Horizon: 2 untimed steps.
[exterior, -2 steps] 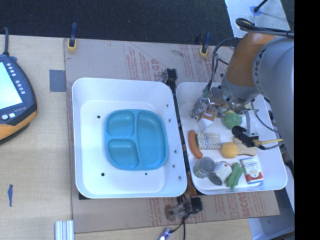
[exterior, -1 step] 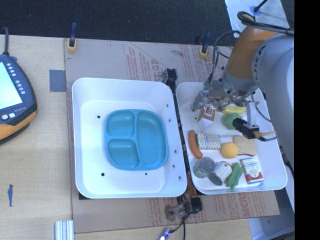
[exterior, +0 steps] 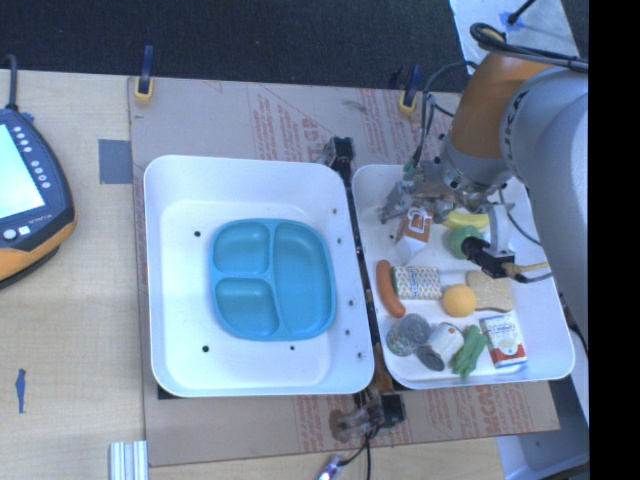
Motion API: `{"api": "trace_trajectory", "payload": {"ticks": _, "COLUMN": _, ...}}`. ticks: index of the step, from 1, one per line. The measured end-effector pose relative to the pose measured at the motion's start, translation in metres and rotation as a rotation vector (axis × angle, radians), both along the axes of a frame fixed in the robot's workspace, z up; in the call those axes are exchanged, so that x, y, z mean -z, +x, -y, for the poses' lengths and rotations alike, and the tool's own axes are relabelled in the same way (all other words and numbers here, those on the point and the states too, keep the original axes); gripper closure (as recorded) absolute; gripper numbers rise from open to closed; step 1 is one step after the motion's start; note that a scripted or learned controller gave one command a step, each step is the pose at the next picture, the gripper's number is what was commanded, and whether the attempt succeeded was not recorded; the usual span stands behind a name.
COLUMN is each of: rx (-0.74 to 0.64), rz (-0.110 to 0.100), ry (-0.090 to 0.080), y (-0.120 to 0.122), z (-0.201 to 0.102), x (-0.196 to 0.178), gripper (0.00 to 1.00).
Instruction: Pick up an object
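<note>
Nearest, a green vegetable [exterior: 468, 352] and small carton [exterior: 503, 341] are lying unpicked in the right bin [exterior: 555, 368]. The claw [exterior: 418, 206] is hovering over the bin's far end by an orange-labelled bottle [exterior: 416, 225]; its grip I cannot tell.

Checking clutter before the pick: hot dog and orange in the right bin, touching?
Apart. The camera view shows the hot dog at the bin's left side and the orange further right, with a patterned packet lying between them.
</note>
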<state>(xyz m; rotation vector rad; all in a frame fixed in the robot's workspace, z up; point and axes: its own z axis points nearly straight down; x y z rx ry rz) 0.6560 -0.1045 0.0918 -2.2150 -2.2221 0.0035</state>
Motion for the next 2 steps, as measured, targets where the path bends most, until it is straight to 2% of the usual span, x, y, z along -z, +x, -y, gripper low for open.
{"api": "trace_trajectory", "payload": {"ticks": 2, "rx": 0.0, "rz": -0.001, "ry": 0.0, "y": -0.0001, "z": -0.0073, "x": 0.0, "gripper": 0.0}}
